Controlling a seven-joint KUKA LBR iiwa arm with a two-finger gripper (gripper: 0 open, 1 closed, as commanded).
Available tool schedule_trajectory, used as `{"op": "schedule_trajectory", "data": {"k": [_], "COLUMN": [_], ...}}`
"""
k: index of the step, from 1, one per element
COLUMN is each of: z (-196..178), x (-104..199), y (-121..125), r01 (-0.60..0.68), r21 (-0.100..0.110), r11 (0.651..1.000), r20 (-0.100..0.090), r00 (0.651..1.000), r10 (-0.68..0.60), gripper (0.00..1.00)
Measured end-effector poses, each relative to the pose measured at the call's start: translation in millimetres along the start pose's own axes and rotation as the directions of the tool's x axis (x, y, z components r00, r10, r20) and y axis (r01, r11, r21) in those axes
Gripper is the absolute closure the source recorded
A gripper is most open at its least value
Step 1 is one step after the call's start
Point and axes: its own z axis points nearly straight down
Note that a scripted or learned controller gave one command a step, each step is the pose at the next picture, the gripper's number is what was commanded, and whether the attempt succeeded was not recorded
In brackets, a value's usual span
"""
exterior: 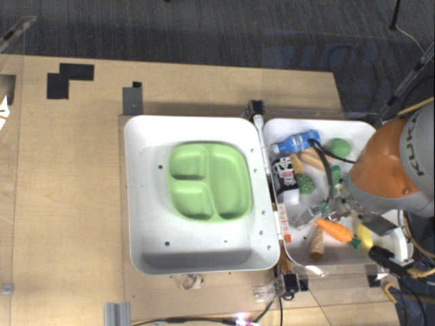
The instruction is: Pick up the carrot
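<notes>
The carrot [334,230] in the right bin [299,250] looks light, stiff and smooth, best gripped mid-body, while the claw [331,208] state I cannot tell.

the bench [68,202] looks like pale, matt wood. both white bins [139,182] seem smooth moulded plastic with a soft sheen, and the green divided tray [207,180] is glossy plastic. the carrot [334,230] has a smooth, toy-like orange surface. the arm's orange band [380,165] is satin, lightly shining.
</notes>
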Motion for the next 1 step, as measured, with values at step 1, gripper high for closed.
{"op": "schedule_trajectory", "data": {"k": [1], "z": [-13.1], "x": [-0.7], "y": [5.1], "r01": [0.010], "r21": [-0.012], "r11": [1.000], "r20": [0.006], "r00": [1.000], "r10": [-0.010], "gripper": [1.00]}}
